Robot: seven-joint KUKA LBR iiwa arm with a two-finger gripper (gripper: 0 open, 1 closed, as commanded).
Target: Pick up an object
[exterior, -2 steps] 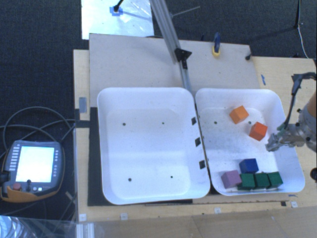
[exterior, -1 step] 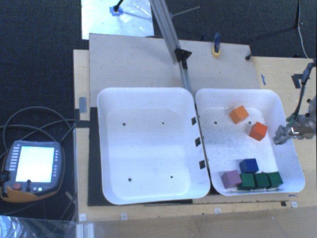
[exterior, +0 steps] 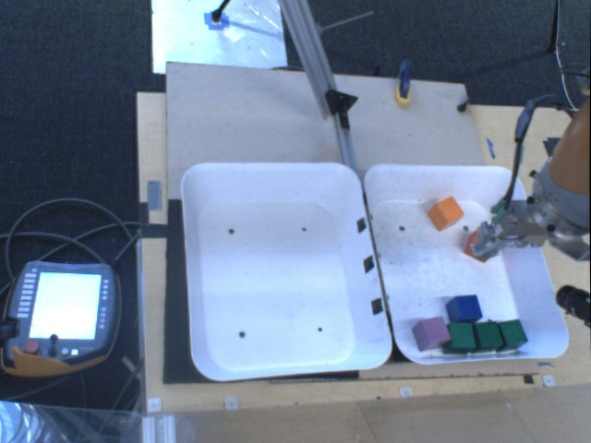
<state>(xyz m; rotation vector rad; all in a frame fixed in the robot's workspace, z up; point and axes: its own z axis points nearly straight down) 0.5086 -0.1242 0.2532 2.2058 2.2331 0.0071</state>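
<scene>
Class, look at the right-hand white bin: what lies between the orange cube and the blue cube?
In the camera view, bare white bin floor lies between the orange cube and the blue cube; the tool sits off to the right of that stretch.

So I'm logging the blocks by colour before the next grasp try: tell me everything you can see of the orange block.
The orange block is a small cube-like piece with a plain, matte look, of a material I cannot tell. It lies in the right bin, in its far half, turned so its edges run at a slant to the bin walls. It rests on the bin floor and touches nothing else. The hand is lower right of it, over a red-orange thing, with a gap between the hand and the block.
</scene>
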